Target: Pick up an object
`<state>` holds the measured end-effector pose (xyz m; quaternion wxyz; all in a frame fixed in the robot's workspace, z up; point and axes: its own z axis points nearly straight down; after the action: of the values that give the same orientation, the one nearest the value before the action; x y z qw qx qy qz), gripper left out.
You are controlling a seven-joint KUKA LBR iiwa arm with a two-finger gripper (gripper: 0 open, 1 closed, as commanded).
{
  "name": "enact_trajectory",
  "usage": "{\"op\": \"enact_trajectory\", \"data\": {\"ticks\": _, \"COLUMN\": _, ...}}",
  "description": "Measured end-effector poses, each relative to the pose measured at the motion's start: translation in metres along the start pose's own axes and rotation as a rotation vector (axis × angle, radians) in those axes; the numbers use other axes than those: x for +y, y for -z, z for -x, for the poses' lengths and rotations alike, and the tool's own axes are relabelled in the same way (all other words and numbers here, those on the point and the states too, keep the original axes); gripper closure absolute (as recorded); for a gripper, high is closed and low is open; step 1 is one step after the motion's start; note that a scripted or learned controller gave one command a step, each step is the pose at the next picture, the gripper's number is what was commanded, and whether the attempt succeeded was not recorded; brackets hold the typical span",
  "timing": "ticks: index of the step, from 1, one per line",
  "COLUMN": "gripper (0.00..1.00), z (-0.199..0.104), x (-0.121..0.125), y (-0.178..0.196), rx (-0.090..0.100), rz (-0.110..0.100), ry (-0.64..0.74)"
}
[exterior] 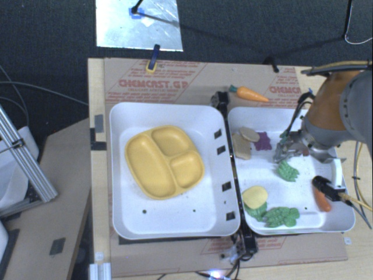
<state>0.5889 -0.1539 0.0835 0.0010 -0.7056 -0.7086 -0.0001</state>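
A: Where does the end effector [284, 152] sit?

B: It hangs low in the right bin [344, 217], reaching in from the right side. Just below it, toward the near rim, lies a small green leafy piece [288, 171], almost touching the tips.

A: Is it grasping that piece?

B: That cannot be told; the tips are too small and dark against the bin floor, and nothing is plainly seen held.

A: So which way would the pick go?

B: Likely a short shift toward the near edge and down onto the green piece, the closest of the objects. Its long axis looks to run roughly left to right, though it is nearly round.

A: Other candidates?

B: A purple piece [263, 140] and a tan disc [249, 135] lie to the left of the end effector, a yellow piece [254, 196] and a larger green cluster [281, 216] sit near the front rim, and an orange carrot [322, 201] lies at the right. The left bin [122, 214] carries a yellow divided plate [164, 161]. 1 more carrot [249, 94] rests on the desk [175, 80] beyond the bins.
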Motion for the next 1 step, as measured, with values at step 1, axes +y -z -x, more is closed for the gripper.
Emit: {"op": "enact_trajectory", "data": {"ticks": 1, "gripper": 1.0, "z": -0.0286, "x": -0.03, "y": 0.0003, "rx": 0.0, "rz": 0.0, "ry": 0.0}}
